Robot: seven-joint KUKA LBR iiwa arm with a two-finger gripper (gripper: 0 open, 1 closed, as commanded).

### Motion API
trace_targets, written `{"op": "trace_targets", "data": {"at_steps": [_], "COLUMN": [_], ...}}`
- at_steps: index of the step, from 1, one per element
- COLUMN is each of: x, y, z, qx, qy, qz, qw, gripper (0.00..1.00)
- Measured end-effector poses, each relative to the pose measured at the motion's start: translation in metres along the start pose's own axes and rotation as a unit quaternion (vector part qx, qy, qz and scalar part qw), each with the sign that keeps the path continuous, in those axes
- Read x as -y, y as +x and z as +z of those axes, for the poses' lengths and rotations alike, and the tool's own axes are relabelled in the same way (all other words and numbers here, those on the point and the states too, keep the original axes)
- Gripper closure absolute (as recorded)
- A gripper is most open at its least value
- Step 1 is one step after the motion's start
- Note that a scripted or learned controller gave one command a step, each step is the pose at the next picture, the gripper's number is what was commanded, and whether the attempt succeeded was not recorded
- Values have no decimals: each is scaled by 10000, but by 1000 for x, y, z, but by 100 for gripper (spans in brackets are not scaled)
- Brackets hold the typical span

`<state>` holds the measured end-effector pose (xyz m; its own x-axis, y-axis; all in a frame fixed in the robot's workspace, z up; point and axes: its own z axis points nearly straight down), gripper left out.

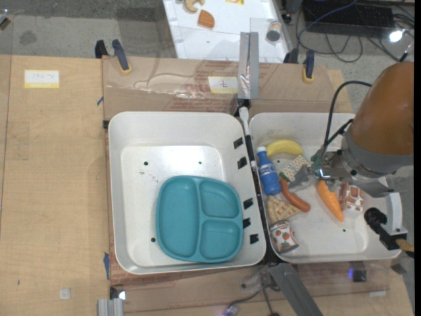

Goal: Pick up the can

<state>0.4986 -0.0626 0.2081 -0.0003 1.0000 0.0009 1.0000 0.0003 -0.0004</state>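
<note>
Can (284, 237) is lying tilted in the right bin's (329, 250) front-left corner; likely light, rigid, slippery, so gripping across its middle. Gripper (322, 170) state: cannot tell.

A teal divided plate (198, 220) is lying in the white left bin (122, 176); in the white right bin (329, 237) are showing a yellow banana (285, 148), a blue bottle (268, 172), an orange carrot (330, 201) and a red-and-white patterned can (283, 237)
</note>
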Motion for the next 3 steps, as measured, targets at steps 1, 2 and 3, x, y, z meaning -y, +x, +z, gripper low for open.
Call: {"op": "trace_targets", "data": {"at_steps": [1,2,3], "x": [-46,-107,-117], "y": [1,-45,-86], "z": [94,106,102], "qx": [-30,14,-84], "qy": [-110,-120,-105], "qz": [765,416,432], "qw": [9970,9991,9990], "gripper": [0,0,0]}}
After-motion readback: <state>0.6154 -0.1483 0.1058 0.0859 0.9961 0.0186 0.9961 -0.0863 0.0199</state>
